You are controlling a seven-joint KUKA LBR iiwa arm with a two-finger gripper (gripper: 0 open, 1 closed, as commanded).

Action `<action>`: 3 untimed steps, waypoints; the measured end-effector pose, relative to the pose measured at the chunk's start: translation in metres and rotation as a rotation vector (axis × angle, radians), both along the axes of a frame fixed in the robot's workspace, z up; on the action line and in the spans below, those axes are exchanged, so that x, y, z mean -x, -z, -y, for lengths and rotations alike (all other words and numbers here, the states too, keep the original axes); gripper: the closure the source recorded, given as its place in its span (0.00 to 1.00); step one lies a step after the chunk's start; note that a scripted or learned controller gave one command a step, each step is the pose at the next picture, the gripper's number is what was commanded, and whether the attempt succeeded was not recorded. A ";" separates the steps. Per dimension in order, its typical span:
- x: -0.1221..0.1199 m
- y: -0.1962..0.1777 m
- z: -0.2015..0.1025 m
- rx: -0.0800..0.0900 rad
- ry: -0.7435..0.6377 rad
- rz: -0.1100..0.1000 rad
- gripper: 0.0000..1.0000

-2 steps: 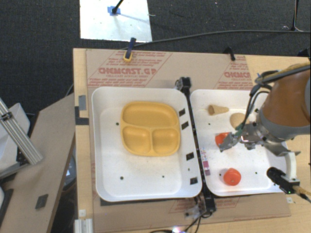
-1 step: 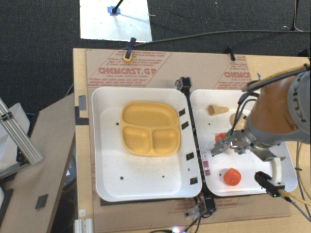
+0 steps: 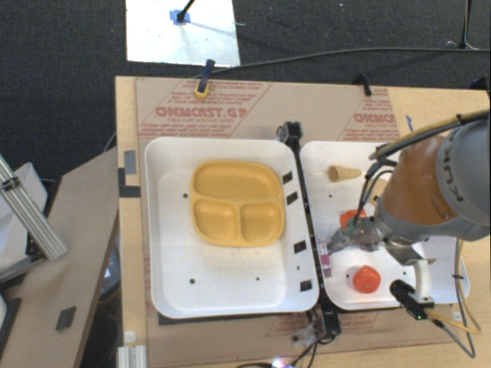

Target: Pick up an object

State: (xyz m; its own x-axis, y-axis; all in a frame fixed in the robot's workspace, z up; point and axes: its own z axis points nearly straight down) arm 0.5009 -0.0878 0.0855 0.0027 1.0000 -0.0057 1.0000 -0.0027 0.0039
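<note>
left bin [image 3: 165, 228]: holds a yellow divided plate [image 3: 234, 203], three compartments, nothing in them that i can see.
right bin [image 3: 337, 290]: my working side; a tan cone-shaped piece [image 3: 343, 174] lies near its far edge.
targets: an orange round object [image 3: 366, 279] sits near the front wall; a second orange object [image 3: 351, 219] lies just beside my wrist, partly hidden by it.
my claw [image 3: 360, 234]: low over the right bin, between the two orange objects; my own wrist hides the grip, so i cannot tell its state.
step: approach, by my reading; nothing seen in my grasp.
next: i judge it calls for settling squarely over one orange object, well off the bin wall, before lifting.
</note>
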 end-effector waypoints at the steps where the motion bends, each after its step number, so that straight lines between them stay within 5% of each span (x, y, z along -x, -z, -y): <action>1: 0.000 -0.012 -0.002 -0.004 -0.003 -0.001 1.00; 3: 0.001 -0.099 -0.005 -0.005 -0.007 0.001 1.00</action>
State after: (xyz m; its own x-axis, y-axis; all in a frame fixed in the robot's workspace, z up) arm 0.5003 -0.0827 0.1840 -0.0043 1.0000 -0.0005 1.0000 0.0043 0.0049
